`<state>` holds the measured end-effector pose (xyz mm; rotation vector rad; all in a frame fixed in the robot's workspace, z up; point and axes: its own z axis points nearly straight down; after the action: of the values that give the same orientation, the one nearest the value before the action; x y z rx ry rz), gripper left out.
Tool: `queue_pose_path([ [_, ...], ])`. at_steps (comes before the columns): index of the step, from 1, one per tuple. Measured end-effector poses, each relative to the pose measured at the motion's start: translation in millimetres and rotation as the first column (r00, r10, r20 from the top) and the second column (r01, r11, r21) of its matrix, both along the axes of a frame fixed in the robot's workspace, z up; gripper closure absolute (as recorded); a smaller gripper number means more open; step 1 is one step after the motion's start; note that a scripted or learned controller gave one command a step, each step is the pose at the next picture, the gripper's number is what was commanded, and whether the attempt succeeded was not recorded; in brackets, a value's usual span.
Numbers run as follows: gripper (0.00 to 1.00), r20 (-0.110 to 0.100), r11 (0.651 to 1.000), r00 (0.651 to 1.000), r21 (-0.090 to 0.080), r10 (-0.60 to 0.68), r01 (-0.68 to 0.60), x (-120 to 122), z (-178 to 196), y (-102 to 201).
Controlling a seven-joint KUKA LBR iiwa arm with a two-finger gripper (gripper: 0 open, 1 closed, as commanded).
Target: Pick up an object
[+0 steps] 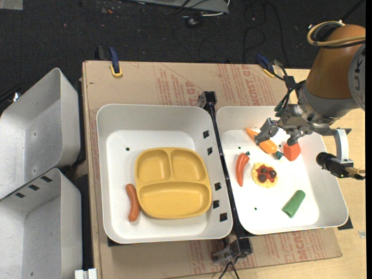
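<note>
Left bin (pixel 110 156): yellow divided tray (pixel 172 182), sausage (pixel 133 202) just beside its left edge. Cardboard-covered tabletop (pixel 168 83), blue clamps (pixel 115 63) at back.

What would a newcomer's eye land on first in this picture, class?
The big yellow divided plate in the left bin, a sausage beside it. Then the right bin, scattered with toy food: a red chili, a green pickle, a small pizza, with the gripper above.

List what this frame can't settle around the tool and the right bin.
- tool, camera view: finger state unreadable; they blend into the toys beneath.
- orange carrot-like toy: wrist covers part of it; contact with the tool can't be judged.
- red toy: upper part hidden by the tool, so identity unclear.
- small yellow piece with dark berries: too small to identify.
</note>
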<state>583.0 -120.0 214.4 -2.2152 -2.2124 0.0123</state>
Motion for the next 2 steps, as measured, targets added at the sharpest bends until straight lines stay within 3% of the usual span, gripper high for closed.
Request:
queue_pose_path([
  [1, 0.0, 0.013, 1.0, 1.0, -0.002, 0.002, -0.002, 2.8, 6.9, 0.0],
  [2, 0.0, 0.007, 1.0, 1.0, -0.002, -0.001, 0.001, 2.7, -52.0, -8.8],
])
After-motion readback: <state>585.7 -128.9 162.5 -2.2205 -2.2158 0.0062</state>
